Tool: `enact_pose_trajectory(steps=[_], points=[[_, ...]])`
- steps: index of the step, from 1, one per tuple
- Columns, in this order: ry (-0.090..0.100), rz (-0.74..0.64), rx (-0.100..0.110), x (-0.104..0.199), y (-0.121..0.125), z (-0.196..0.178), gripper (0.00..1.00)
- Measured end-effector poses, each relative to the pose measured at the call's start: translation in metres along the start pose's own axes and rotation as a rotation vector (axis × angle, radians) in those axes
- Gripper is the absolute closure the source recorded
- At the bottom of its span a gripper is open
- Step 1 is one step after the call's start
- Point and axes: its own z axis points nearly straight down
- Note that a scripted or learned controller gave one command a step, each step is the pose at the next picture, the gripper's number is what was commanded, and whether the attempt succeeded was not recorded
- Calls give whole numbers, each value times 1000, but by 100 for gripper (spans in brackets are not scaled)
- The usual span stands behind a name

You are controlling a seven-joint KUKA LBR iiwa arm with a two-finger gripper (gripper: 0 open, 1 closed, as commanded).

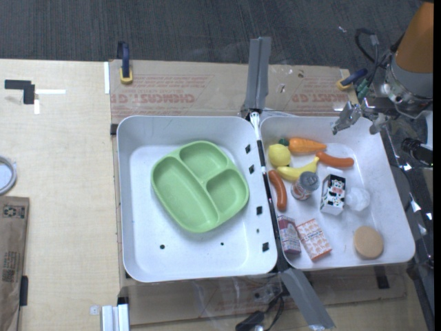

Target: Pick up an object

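The right bin (393, 185) holds the loose objects: a yellow lemon (279, 154), an orange carrot (306, 145), a red-orange chilli (335, 161), a banana (298, 172), a red sausage (278, 189), a small can (307, 182), a white carton with black spots (333, 194), a tan disc (368, 242), an orange box (314, 239) and a dark red packet (288, 235). My gripper (360, 121) hangs over the bin's far right corner, above and to the right of the carrot. It is open, with nothing between its fingers.
The left bin (138, 247) holds a green divided plate (200, 185). A grey post (258, 74) rises at the back between the bins. Clamps (124, 62) sit on the cardboard behind. A tape roll (4, 176) lies at the far left.
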Motion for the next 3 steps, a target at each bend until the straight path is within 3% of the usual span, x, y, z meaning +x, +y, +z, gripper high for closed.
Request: enact_pose_trajectory(steps=[1,2,3], points=[[-1,-51,-5,-17,-4,128,0],[-2,-50,-6,-18,-4,119,100],[-1,305,-1,61,-26,5,100]])
